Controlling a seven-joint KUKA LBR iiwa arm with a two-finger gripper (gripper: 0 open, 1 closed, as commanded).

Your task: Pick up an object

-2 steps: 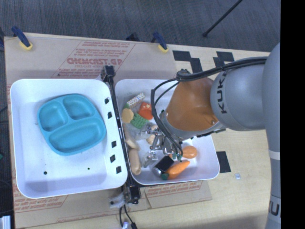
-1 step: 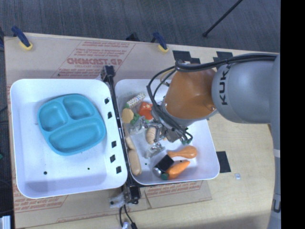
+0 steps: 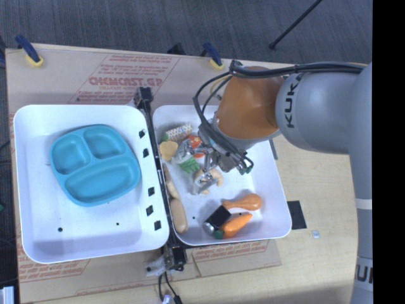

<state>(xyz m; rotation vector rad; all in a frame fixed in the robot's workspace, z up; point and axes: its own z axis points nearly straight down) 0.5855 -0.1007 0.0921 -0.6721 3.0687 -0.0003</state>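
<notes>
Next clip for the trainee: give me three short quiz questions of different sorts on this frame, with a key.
1. True or false: the blue divided plate lies in the left bin.
2. The gripper is above which bin? A) left B) right C) neither
3. Fill in: near the right bin's front edge two ____ carrot-like toys lie beside a black block.

Key: 1 true; 2 B; 3 orange.

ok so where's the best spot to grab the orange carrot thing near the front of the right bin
Probably the carrot at its mid-body, coming straight down with the tool's fingers closing across its narrow width. It lies flat, running left-right, and the black block touches its left end, so the middle and right have more room.
</notes>
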